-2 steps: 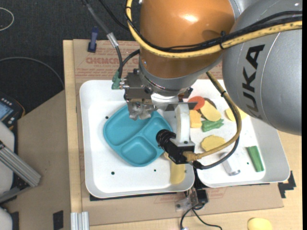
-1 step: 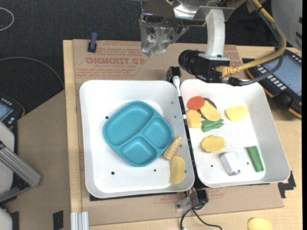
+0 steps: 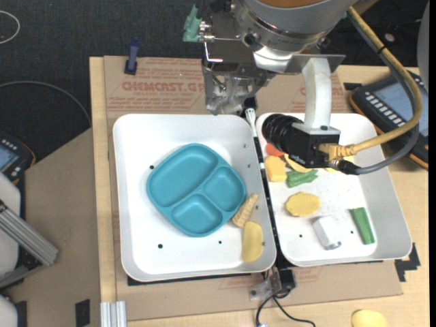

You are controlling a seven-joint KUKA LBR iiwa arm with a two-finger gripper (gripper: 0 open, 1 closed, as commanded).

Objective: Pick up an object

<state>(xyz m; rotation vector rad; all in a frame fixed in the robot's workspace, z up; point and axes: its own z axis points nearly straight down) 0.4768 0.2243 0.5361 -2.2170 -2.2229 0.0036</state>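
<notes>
blue clip — black pendant on bench

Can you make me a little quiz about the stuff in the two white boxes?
1. True or false: the blue three-section plastic plate lies in the left shallow white bin.
2. Which thing lies nearest the right shallow white bin's right wall? A) the flat green stick-shaped piece B) the round yellow chip-like piece C) the small grey-white block
3. Fill in: the pale yellow banana-shaped toy lies just below the tan ridged ______ piece.

Key: 1 true; 2 A; 3 cracker-like.
</notes>
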